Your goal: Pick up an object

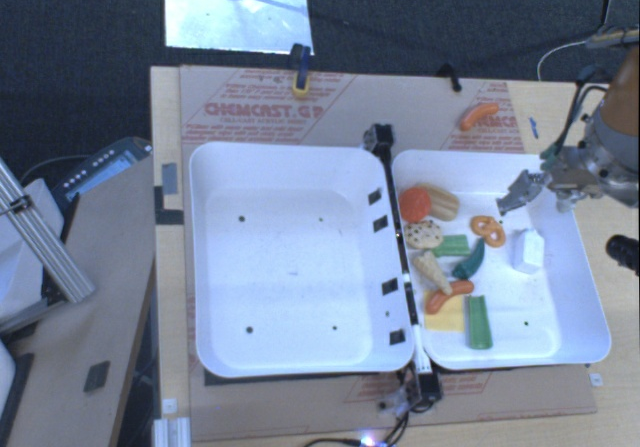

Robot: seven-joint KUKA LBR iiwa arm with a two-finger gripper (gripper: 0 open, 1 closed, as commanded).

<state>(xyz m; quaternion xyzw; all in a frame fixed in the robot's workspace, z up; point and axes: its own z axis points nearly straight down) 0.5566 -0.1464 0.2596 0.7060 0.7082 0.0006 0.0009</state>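
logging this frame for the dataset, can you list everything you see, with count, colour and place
bins: 2, white, side by side on the bench
toy foods: a cluster of about ten, mixed colours, left part of the right bin
white block: 1, white, right bin, right of the cluster
sausage: 1, orange, on the board behind the right bin
clamp: 1, blue and yellow, board's far edge
gripper: 1, grey, over the right bin's far right part

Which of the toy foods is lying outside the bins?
The orange sausage-shaped piece, resting on the board above the right bin; the other foods lie inside that bin.
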